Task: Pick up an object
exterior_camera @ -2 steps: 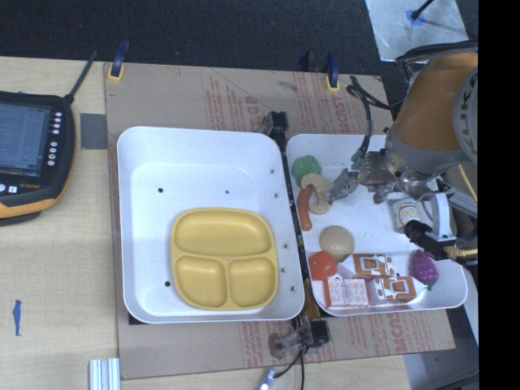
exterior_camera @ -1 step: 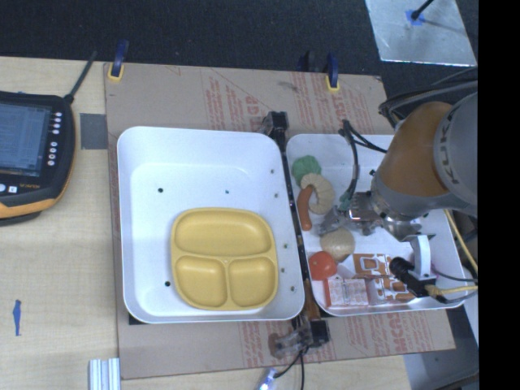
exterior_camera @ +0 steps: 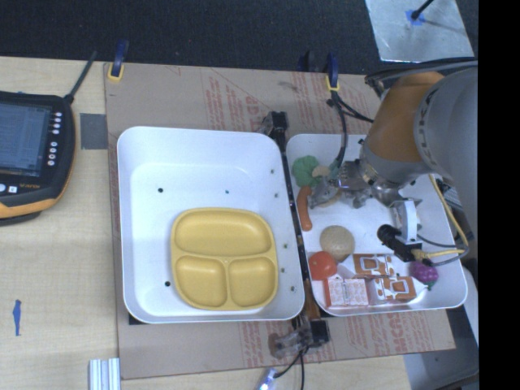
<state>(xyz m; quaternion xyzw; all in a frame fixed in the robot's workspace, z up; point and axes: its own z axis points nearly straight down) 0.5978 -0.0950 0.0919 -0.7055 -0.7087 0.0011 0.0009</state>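
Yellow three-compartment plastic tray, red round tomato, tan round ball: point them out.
yellow three-compartment plastic tray (exterior_camera: 223, 234), camera view, large upper compartment.
red round tomato (exterior_camera: 322, 264), camera view, top surface.
tan round ball (exterior_camera: 336, 239), camera view, centre of top.

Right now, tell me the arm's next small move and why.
Probably a short descent. The end effector sits in the right bin, near the green object and the orange carrot-like piece, with nothing seen between its fingers. Lowering onto one of those nearest items looks like the shortest route to a pick.
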